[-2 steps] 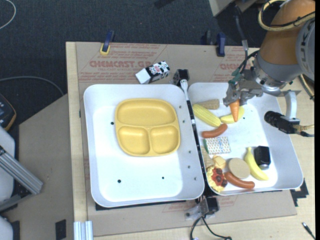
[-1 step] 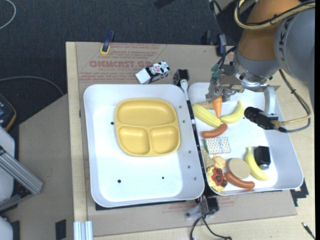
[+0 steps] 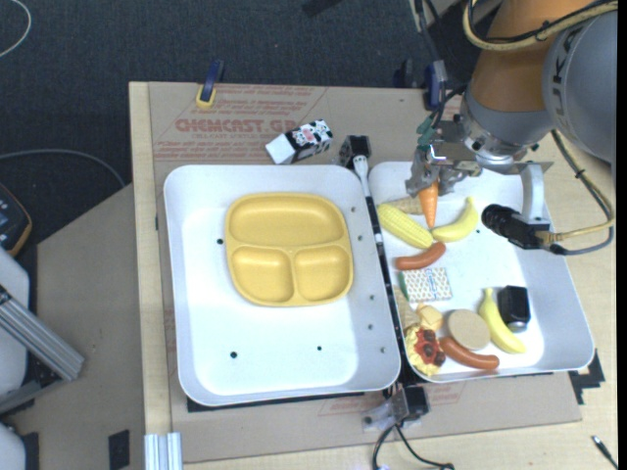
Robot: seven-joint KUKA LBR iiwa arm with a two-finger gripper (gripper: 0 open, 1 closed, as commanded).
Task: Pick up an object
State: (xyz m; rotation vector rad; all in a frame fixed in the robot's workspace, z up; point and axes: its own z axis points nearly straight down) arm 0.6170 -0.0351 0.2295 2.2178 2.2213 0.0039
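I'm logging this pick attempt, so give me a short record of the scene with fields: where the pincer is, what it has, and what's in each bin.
pincer position: pincer over the far end of the right bin
pincer contents: carrot between its fingers, point down
left bin: yellow divided tray
right bin, near pincer: corn cob, banana, sausage
right bin, near end: second banana, second sausage, black object
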